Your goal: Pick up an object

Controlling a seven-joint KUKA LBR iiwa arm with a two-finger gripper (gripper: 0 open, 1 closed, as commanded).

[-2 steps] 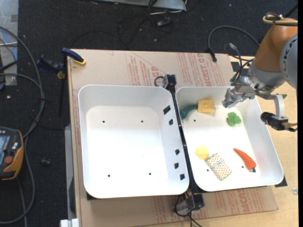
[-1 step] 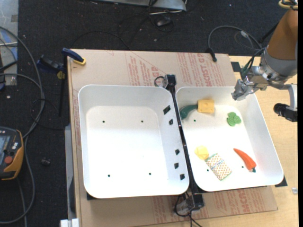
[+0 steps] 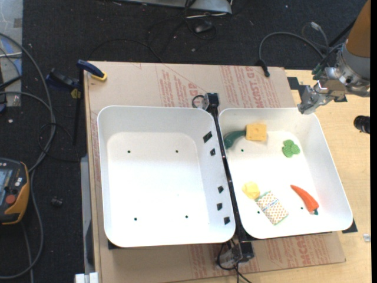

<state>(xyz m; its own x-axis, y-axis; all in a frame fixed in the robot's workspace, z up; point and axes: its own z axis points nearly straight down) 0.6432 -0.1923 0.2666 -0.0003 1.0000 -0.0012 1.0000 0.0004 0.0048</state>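
Note:
The right bin [image 3: 330,170] holds several small objects: a yellow cheese-like block [image 3: 256,132] beside a dark green curved piece [image 3: 233,137], a green leafy piece [image 3: 290,148], a small yellow piece [image 3: 251,190], a patterned packet [image 3: 272,207] and a red-orange chili pepper [image 3: 305,198]. My gripper [image 3: 308,104] hangs at the far right corner of the right bin, above its rim and apart from every object. Nothing shows between its fingers.
The left bin [image 3: 112,158] sits next to the right one, joined by a black clamp strip [image 3: 219,152]. Both rest on a cardboard sheet [image 3: 171,81]. Cables and a blue-yellow clamp [image 3: 91,69] lie beyond the bench's far left edge.

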